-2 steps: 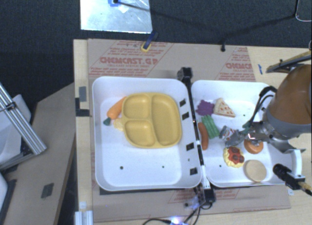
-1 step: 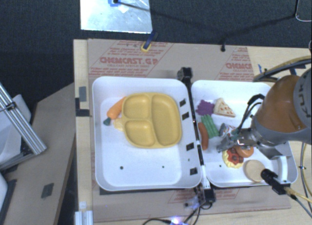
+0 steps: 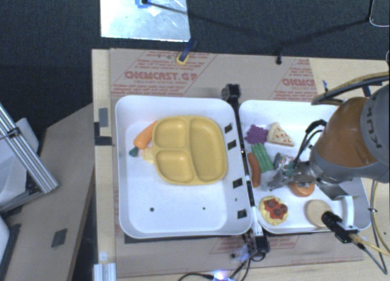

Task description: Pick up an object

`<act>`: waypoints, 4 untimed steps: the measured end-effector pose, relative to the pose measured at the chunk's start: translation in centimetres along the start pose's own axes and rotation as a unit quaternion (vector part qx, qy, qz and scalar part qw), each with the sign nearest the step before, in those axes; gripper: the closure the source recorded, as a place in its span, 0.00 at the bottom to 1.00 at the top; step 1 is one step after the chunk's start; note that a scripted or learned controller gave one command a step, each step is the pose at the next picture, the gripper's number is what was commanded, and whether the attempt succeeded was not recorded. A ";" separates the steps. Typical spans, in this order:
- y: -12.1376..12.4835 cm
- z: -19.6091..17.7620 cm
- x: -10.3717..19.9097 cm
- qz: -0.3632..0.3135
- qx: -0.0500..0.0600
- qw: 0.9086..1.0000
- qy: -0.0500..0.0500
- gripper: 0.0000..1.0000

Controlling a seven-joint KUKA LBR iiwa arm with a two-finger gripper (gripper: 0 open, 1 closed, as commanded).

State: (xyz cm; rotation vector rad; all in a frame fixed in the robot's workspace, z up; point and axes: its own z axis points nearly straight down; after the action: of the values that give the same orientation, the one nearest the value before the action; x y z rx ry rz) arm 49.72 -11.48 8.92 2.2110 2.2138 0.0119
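The right bin (image 3: 317, 110) holds toy food: a purple grape bunch (image 3: 256, 133), a pizza slice (image 3: 280, 135), a green vegetable (image 3: 262, 157), a red-orange sausage (image 3: 253, 169), a small round pizza (image 3: 274, 209), a tan cookie (image 3: 316, 212) and an orange piece (image 3: 301, 188) partly under the arm. My gripper (image 3: 281, 175) hangs low in the middle of this bin, just right of the green vegetable and the sausage. Nothing is visible between its tips, and whether they touch anything is unclear.
The left bin (image 3: 134, 206) holds a yellow divided plate (image 3: 186, 150) with an orange carrot (image 3: 145, 135) at its left edge. A black divider (image 3: 239, 145) runs between the bins. The grey arm with its orange band (image 3: 347, 142) covers the right bin's right side.
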 end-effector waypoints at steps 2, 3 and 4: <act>0.7 -7.6 -0.7 -0.001 0.003 1.000 0.001 1.00; 1.0 -13.0 -0.7 -0.002 0.003 1.000 0.001 1.00; 3.0 -12.1 4.2 -0.004 0.005 1.000 0.003 1.00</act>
State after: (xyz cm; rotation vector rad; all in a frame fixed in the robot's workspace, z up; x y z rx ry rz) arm 52.53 -7.23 21.06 2.2099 2.2307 0.0057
